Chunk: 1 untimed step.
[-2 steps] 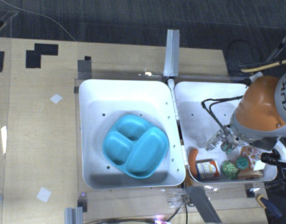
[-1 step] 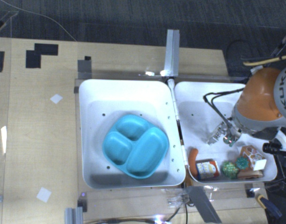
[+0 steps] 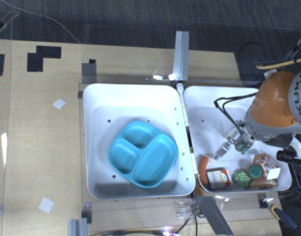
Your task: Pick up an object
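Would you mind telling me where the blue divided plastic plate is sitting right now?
The blue divided plastic plate lies in the left white bin, toward its front middle, close to the divider shared with the right white bin.

divided plate (image 3: 143, 155) in left bin (image 3: 94, 132); small packages (image 3: 241, 176) clustered along near edge of right bin (image 3: 209, 112); hand (image 3: 228, 146) just behind them.

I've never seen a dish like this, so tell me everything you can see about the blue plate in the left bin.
The turquoise divided plastic plate has a rounded, roughly triangular outline with soft corners. Raised ridges split it into three wells: one large, toward the right, and two smaller. It looks smooth, slightly glossy and holds nothing. It lies flat, right way up, near the middle of the left white bin, slightly toward the near wall, casting a soft shadow. It touches only the bin floor.
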Motion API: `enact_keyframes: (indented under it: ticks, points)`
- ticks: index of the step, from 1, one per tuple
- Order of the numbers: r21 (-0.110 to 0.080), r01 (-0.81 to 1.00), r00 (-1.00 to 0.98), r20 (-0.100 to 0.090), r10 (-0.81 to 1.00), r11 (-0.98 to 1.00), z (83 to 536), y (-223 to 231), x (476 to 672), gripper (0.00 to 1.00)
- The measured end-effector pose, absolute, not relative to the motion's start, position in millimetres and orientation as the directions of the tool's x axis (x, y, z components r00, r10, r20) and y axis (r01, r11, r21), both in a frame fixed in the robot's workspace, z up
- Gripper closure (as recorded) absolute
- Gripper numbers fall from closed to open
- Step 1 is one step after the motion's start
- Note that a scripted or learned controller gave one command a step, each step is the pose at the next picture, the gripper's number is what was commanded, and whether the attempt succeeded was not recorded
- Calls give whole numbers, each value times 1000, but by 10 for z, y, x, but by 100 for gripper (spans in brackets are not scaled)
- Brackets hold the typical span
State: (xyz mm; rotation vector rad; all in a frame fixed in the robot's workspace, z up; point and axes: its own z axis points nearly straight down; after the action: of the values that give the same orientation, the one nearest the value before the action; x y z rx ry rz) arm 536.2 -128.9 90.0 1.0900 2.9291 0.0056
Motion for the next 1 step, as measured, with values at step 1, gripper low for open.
enact_keyframes:
  ticks: [1]
  points:
    - [4, 280, -960, -24, 280, 960, 911, -1080, 5073, 0]
